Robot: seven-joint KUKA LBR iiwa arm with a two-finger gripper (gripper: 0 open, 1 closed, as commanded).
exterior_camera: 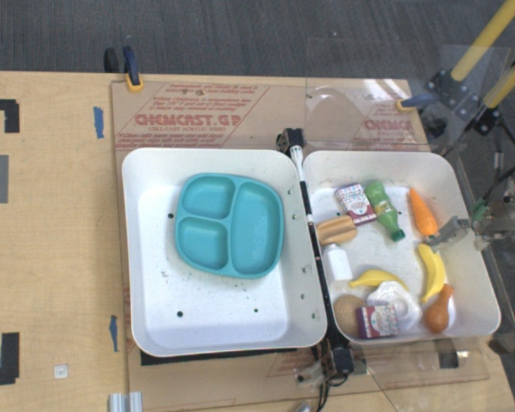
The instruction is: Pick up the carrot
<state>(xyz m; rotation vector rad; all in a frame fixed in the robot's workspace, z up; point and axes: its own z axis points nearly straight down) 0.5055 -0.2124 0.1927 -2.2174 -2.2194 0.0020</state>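
The carrot, orange and tapered, lies in the right bin near its right wall, pointing toward the back. My gripper comes in over the bin's right rim. It is a small grey shape just right of and slightly nearer than the carrot's thick end. It hovers above the top of a yellow banana. Nothing shows between it and the carrot.
Around the carrot in the right bin lie a green bottle, a pink carton, a tan block, a second banana, a white pouch and an orange-brown fruit. The left bin holds a teal divided plate.
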